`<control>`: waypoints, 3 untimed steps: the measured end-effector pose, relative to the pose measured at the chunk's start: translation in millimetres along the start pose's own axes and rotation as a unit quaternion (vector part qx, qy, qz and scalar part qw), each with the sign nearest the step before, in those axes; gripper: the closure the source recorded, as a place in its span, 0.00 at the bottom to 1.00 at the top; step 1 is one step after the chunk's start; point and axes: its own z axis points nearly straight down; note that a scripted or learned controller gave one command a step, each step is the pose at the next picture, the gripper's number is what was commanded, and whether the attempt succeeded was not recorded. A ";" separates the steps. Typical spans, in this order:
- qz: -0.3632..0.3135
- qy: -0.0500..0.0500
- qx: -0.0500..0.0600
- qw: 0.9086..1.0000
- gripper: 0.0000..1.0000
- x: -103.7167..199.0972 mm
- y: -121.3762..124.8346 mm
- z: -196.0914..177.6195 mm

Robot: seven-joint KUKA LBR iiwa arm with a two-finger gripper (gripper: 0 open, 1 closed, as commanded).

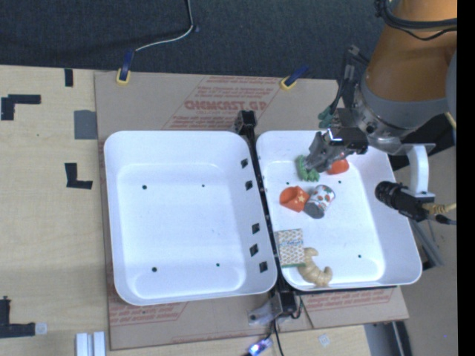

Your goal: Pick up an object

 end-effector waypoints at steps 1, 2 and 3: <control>0.002 0.000 0.001 1.000 1.00 70.1 -1.9 -23.6; 0.002 -0.001 0.003 1.000 1.00 127.9 -42.1 -15.9; 0.004 -0.001 -0.002 1.000 1.00 143.9 -39.1 -89.1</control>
